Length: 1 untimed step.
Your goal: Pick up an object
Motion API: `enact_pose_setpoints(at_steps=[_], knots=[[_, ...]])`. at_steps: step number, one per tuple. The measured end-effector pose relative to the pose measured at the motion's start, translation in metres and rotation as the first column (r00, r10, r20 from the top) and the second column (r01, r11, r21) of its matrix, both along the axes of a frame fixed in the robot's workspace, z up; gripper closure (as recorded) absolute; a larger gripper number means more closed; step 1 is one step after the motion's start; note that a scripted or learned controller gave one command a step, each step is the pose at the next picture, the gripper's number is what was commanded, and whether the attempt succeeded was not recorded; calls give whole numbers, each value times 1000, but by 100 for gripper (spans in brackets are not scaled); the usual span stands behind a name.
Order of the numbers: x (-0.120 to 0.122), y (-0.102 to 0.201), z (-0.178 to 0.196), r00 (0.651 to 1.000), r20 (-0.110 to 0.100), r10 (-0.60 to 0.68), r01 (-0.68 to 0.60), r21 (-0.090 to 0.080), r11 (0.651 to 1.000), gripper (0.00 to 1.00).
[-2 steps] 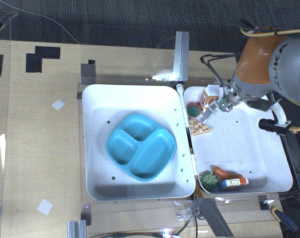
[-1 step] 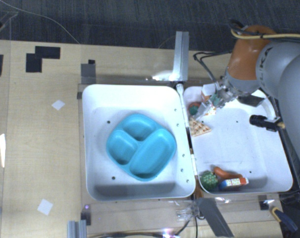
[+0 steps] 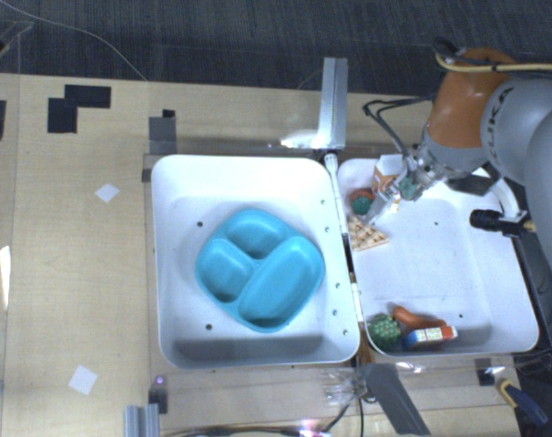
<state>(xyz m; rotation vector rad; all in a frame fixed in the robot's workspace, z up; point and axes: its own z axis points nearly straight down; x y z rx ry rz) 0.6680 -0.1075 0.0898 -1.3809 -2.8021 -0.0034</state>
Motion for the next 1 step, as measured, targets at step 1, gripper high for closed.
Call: enact_pose_setpoints(at_steps=[1], knots=[[-1, -1, -2, 1000, -1, -1, 1, -1, 1000, 0]])
